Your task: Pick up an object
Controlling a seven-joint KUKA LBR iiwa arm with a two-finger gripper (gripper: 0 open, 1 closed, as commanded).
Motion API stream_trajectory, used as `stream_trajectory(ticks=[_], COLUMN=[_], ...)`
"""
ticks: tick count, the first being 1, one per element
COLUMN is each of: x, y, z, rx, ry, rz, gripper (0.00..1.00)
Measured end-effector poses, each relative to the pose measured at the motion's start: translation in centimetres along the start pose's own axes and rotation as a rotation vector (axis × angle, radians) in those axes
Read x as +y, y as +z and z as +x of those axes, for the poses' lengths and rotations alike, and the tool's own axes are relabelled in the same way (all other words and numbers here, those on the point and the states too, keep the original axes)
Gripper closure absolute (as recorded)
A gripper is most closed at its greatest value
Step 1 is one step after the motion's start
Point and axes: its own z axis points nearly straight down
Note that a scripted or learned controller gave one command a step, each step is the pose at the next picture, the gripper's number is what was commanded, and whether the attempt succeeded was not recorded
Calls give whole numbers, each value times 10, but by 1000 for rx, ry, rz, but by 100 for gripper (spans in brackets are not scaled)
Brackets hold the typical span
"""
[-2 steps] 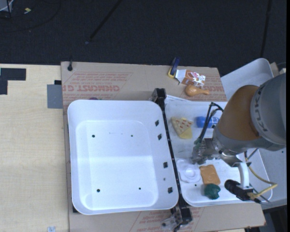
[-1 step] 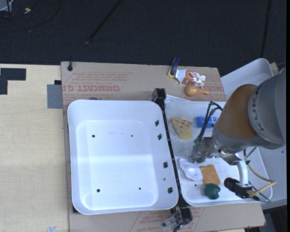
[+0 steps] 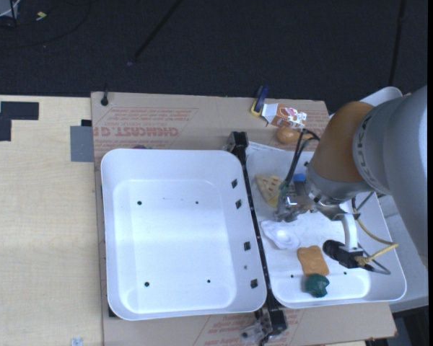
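Smooth glossy white plastic bins (image 3: 123,193) on matt cardboard (image 3: 166,121) — perhaps corrugated.

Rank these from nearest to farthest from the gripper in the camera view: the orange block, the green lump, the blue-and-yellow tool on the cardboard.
Gripper is over the right bin.
1. Orange block, below it in the right bin.
2. Green lump, just past the block, near the bin's front edge.
3. Blue-and-yellow tool, on the cardboard behind the bins.

Arm (image 3: 375,150) covers far right part of right bin (image 3: 390,294); contents beneath hidden. Gripper (image 3: 289,206) finger state can't be told, wrist blocks view. Clear item (image 3: 280,234) below it too faint to ID. Arm cut off at right edge
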Motion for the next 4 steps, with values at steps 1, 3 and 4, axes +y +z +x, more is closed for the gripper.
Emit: stream_trajectory(ticks=[1, 3, 4], x=[0, -28, -30], y=[0, 0, 0], z=[8, 14, -10], rx=[0, 1, 1], ry=[1, -3, 2], rz=[1, -1, 1], gripper=[100, 100, 100])
